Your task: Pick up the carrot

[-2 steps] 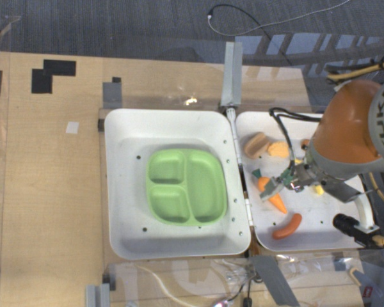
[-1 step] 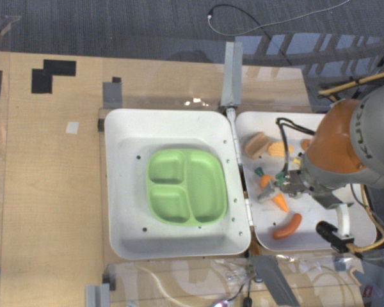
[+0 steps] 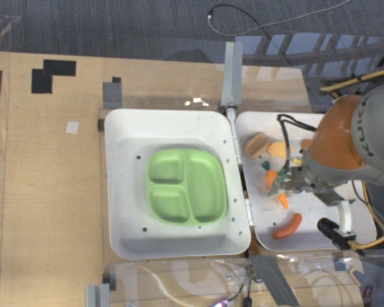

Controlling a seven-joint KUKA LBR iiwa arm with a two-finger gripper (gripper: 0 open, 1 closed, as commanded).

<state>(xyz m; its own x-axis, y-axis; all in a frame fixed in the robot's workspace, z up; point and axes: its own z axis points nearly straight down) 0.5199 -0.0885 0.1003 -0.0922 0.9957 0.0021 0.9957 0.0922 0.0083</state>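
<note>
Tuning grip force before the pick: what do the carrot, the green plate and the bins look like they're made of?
Carrot: likely moulded plastic toy food, flat uniform orange with a green tip; partly hidden by the gripper.
Green plate: probably plastic, smooth matte, with three moulded compartments.
Right bin and left bin: apparently thin rigid white plastic, slightly glossy, with rounded formed corners.

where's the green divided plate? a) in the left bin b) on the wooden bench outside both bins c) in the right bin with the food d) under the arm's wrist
a: the green divided plate lies flat in the left bin, while the food pieces and the arm are over the right bin.
</note>
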